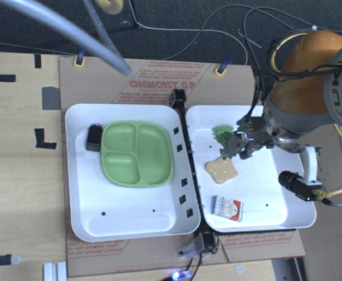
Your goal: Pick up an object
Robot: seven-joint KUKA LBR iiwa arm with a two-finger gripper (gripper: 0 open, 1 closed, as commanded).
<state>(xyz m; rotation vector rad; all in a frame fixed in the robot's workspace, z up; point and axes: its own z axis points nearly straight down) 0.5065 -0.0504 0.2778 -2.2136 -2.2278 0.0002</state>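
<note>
In the right bin lie a tan slice of toast, a green leafy item and a small white, blue and red packet. My gripper hangs over the right bin, just above and to the right of the toast and right beside the green item. Its dark fingers point left and down. I see nothing held between them.
The left bin holds a green sectioned plate and a small black block at its left. A black clip rail divides the bins. Cables trail behind the bins over the dark back area.
</note>
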